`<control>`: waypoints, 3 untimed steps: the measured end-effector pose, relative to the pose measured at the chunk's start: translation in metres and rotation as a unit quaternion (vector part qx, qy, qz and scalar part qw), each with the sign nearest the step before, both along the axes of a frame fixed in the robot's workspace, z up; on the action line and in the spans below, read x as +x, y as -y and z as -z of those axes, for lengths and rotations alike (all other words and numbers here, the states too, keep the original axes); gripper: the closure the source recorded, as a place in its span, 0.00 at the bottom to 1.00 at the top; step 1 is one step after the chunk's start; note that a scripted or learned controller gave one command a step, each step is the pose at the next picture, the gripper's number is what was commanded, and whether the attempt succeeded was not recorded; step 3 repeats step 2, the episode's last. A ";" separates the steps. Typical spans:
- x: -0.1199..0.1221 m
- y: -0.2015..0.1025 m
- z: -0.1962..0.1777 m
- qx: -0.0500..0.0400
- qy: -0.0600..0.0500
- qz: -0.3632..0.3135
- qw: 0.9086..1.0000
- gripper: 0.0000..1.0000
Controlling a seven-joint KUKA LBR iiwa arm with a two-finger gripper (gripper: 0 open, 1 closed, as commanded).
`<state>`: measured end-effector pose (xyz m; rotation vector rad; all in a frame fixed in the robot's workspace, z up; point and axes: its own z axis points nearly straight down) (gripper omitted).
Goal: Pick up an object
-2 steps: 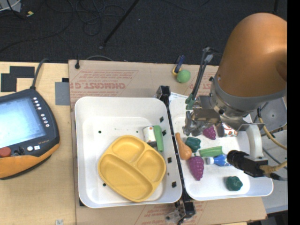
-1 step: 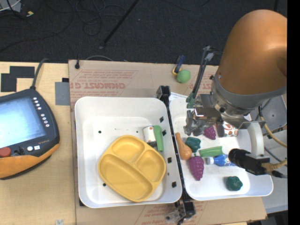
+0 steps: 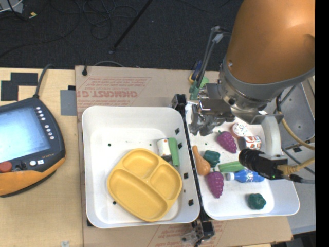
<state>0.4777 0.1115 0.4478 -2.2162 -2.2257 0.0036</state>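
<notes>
My gripper (image 3: 201, 123) hangs below the orange-banded wrist, over the far left corner of the right bin (image 3: 288, 206), close to the divider between the bins. Just right of it and below lie a purple grape bunch (image 3: 226, 141) and an orange carrot-shaped toy (image 3: 201, 161). A teal piece (image 3: 211, 156), a green stick (image 3: 230, 166), a second grape bunch (image 3: 215, 183), a blue object (image 3: 245, 177) and a dark green lump (image 3: 256, 201) are spread across that bin. I see nothing held in the gripper.
The left bin (image 3: 97, 138) holds a yellow divided plate (image 3: 145, 183), with a white cylinder (image 3: 163, 146) and a green marker (image 3: 175, 152) by its far edge. A white and red object (image 3: 245, 133) sits near the arm. A teach pendant (image 3: 28, 143) rests at the left.
</notes>
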 end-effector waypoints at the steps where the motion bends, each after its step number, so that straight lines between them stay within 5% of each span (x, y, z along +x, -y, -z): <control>1: 0.001 -0.002 -0.003 -0.003 -0.008 -0.003 1.000 1.00; 3: 0.002 -0.004 -0.010 -0.005 -0.012 -0.006 1.000 1.00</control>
